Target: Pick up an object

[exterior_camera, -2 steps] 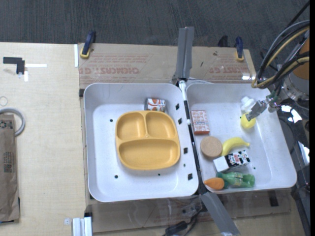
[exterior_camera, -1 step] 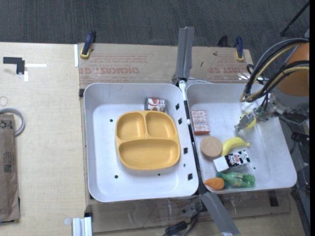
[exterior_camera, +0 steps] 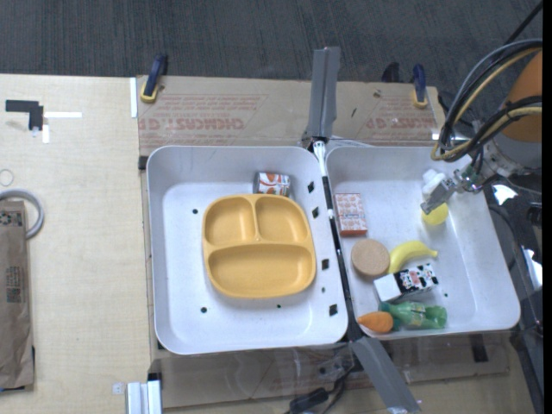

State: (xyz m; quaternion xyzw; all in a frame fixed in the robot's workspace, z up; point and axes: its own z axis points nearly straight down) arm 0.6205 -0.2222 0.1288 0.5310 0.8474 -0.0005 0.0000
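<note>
Arm (exterior_camera: 517, 119) cut by right edge — lemon (exterior_camera: 436, 215) partly hidden.

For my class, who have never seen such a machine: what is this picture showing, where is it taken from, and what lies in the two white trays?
One fixed camera looks down at a slant on a bench. The grey-and-orange robot arm reaches in from the right; its tool hangs over the right bin, touching or just above a yellow object. Whether it grips it, I cannot tell.

The right bin also holds a small box, a tan disc, a banana, a black-and-white carton and a toy carrot. The left bin holds a yellow divided plate and a small carton.
</note>
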